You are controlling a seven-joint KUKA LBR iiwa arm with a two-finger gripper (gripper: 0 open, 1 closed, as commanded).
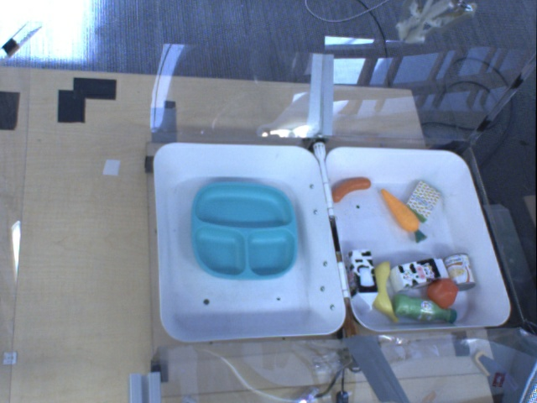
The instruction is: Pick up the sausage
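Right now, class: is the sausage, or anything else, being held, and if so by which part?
Nothing is held. The sausage lies loose in the right bin, near its upper left corner, beside the carrot.

A pale wooden bench top (75, 225) fills the left and lower part of the view, marked with black rectangular patches (84, 97) near its far left edge and a small grey square (111, 168) closer in. Beyond the bench lies a dark blue-grey carpeted floor (235, 15), washed by a bright patch of light (50, 15) at the top left, with a thin black cable (348, 7) looping across it. Clear plastic panels (168, 82) and a grey metal post (321, 95) stand upright along the bench's far edge, catching reflections.
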